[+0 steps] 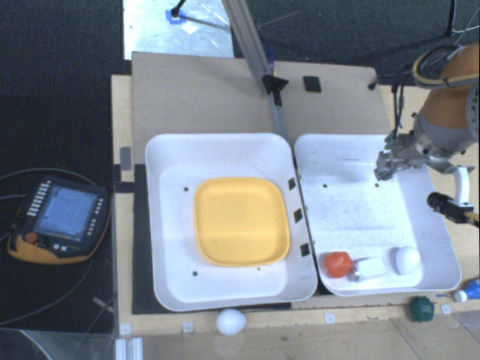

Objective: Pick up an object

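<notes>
My gripper (384, 167) hangs over the upper right part of the right bin (360, 208), with nothing visible between its fingers. Along that bin's front edge lie a red-orange object (337, 263), a small white bottle-like piece (369, 268) and a white egg-shaped ball (406, 259). They are well below the gripper in the view and apart from it. The left bin (169, 201) holds a yellow square plate (241, 220).
Outside the bins on the bench front lie a white egg-shaped object (231, 322), a dark green ball (421, 308) and a blue item (471, 291) at the right edge. A teach pendant (58, 217) rests on the floor at left. A metal pole (251, 36) rises behind the bins.
</notes>
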`<state>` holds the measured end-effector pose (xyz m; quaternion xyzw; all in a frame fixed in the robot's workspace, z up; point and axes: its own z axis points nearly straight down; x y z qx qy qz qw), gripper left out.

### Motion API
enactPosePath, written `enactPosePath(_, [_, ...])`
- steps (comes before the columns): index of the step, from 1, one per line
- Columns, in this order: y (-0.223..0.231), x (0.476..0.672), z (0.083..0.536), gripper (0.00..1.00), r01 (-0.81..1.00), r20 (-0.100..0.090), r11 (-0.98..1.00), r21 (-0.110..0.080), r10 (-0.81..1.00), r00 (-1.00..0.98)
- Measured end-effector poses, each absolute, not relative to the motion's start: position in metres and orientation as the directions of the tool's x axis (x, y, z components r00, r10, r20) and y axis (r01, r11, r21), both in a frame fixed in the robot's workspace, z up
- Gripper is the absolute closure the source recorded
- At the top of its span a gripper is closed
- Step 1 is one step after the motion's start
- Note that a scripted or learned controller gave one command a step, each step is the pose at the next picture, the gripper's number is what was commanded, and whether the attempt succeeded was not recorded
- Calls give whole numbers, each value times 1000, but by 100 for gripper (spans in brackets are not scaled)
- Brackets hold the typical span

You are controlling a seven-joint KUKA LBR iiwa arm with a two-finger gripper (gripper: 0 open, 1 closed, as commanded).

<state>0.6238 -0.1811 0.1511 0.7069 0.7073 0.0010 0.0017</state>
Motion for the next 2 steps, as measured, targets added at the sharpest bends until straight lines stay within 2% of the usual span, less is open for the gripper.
enactPosePath(1, [-177, 616, 204, 100, 1000, -1, 1, 6, 1000, -1])
enactPosePath(2, [-177, 616, 225, 100, 1000, 0, 1, 2, 1000, -1])
